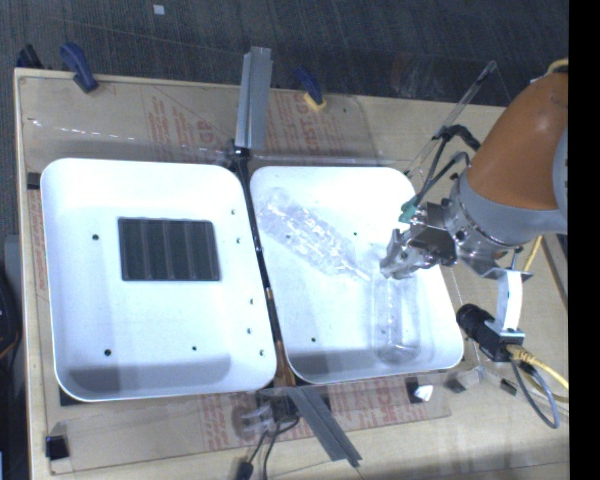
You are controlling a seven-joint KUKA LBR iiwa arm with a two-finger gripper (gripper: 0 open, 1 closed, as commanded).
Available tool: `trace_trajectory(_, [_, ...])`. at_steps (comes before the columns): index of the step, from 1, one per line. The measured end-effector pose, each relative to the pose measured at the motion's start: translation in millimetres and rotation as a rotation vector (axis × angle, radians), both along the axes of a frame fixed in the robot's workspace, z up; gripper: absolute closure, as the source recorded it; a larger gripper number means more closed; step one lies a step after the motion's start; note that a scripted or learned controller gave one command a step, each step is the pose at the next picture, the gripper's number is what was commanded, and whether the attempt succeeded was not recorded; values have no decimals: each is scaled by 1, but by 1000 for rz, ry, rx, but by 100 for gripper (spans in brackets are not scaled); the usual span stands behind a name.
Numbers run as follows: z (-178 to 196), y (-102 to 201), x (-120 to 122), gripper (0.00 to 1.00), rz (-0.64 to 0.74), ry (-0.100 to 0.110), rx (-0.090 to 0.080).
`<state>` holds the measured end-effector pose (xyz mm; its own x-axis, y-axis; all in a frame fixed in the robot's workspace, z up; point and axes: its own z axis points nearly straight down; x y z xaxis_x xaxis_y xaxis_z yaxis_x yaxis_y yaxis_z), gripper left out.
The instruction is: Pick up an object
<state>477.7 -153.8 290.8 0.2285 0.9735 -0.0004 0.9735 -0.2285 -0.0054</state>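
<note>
You see the gripper low over the right bin, at its right side, between two clear plastic bottles: one lying slantwise toward the bin's upper left, the other lying just below the fingertips. Whether its fingers are parted or closed cannot be told. A dark ridged slab lies in the left bin

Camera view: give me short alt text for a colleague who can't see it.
The end effector hangs over the right bin, above two clear plastic bottles lying there. The left bin holds a dark ribbed rectangular block.
</note>
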Motion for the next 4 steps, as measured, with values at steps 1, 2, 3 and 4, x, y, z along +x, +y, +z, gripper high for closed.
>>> trace_trajectory(1, [-10,-37,38,100,334,-6,-1])
trace_trajectory(2, [11,43,50,100,109,-7,-2])
trace_trajectory(3, [83,60,19,100,295,-8,-1])
trace_trajectory(4, [59,99,10,100,385,-6,1])
